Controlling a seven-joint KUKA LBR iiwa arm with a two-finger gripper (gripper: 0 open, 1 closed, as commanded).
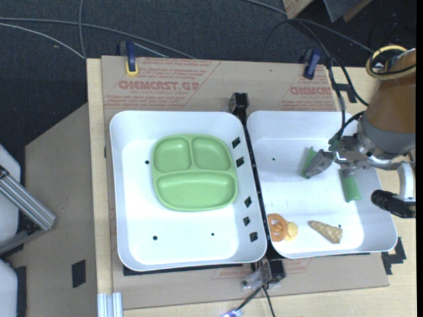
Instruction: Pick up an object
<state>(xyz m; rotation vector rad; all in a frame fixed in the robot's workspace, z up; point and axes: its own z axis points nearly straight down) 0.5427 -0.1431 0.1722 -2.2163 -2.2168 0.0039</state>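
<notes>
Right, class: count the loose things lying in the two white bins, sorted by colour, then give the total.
Green: 1, the divided plate in the left bin.
Orange: 1, the pretzel in the right bin.
Tan: 1, the cone in the right bin.
Total: 3

Smooth matt green plastic plate (194, 172) in a glossy white bin (129, 197).

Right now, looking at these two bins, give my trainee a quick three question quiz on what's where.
1. True or false: the green divided plate lies in the left bin.
2. Which lies nearest the divider in the right bin? A) pretzel B) cone-shaped piece C) gripper
3. Fill in: the gripper hangs above the ___ bin.

Key: 1 true; 2 A; 3 right.
</notes>
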